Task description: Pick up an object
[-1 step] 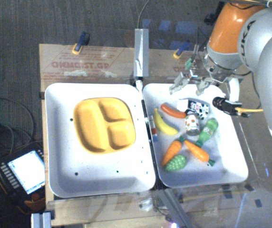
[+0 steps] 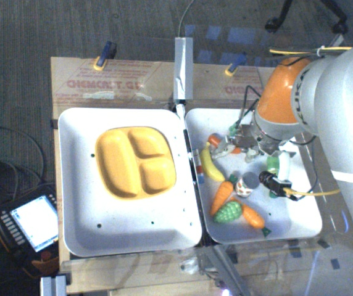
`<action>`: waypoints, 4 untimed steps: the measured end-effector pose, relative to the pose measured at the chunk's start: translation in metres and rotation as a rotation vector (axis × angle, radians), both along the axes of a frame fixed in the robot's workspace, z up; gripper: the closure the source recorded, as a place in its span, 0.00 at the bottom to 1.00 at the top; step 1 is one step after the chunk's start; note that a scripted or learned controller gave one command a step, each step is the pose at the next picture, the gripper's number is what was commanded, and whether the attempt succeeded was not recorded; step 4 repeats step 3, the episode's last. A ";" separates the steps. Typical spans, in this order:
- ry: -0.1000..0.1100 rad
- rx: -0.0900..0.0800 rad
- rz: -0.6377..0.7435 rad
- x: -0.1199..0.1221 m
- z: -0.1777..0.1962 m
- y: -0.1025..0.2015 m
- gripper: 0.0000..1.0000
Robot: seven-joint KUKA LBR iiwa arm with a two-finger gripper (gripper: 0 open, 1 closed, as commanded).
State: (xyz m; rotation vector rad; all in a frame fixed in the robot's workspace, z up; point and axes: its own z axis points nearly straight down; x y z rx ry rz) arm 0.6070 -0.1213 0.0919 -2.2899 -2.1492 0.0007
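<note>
The right bin [image 2: 300,221] holds several toy foods. A yellow banana [image 2: 210,164] lies near its left wall, with an orange carrot [image 2: 221,196] below it. A bumpy green fruit [image 2: 228,212] and a second carrot [image 2: 253,216] lie toward the front. A small round grey and red piece [image 2: 244,187] sits in the middle, and a green piece [image 2: 273,163] lies to its right. My gripper [image 2: 237,143] hangs low over the bin's back part, just right of a small red-orange piece [image 2: 214,140] and above the banana's top end. Nothing visibly sits in it.
The left bin [image 2: 78,214] bears a yellow divided tray [image 2: 136,161]. A metal post [image 2: 182,73] stands behind the seam between the bins. The arm's big grey body [image 2: 340,103] covers the right bin's back right corner.
</note>
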 end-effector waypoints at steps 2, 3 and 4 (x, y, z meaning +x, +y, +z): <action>0.024 0.001 0.139 0.038 0.003 0.002 1.00; 0.003 0.000 0.208 0.045 0.103 0.047 1.00; 0.003 0.000 0.208 0.045 0.103 0.047 1.00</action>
